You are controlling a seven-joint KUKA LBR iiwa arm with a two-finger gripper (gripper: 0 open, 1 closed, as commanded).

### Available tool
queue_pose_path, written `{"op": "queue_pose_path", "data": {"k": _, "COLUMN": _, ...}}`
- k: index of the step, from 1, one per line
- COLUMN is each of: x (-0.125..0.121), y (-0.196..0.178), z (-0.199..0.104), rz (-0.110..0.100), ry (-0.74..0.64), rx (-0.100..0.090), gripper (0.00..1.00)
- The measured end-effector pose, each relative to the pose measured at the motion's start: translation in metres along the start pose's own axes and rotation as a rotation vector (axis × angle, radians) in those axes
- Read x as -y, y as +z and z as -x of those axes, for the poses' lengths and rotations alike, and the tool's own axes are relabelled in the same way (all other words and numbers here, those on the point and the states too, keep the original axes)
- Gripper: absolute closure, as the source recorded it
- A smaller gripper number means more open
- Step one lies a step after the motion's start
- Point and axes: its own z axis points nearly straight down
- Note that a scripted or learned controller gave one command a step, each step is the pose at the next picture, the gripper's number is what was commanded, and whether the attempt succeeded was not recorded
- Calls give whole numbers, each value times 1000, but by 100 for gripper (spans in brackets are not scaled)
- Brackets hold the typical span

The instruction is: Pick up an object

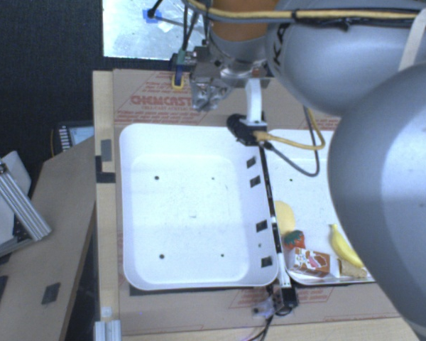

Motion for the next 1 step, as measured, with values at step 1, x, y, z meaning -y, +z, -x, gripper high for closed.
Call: {"op": "queue_pose_path", "data": {"k": 1, "x": -8, "y": -2, "z": -53, "rz": -8, "ry": 0, "rx": 2, "gripper": 100}}
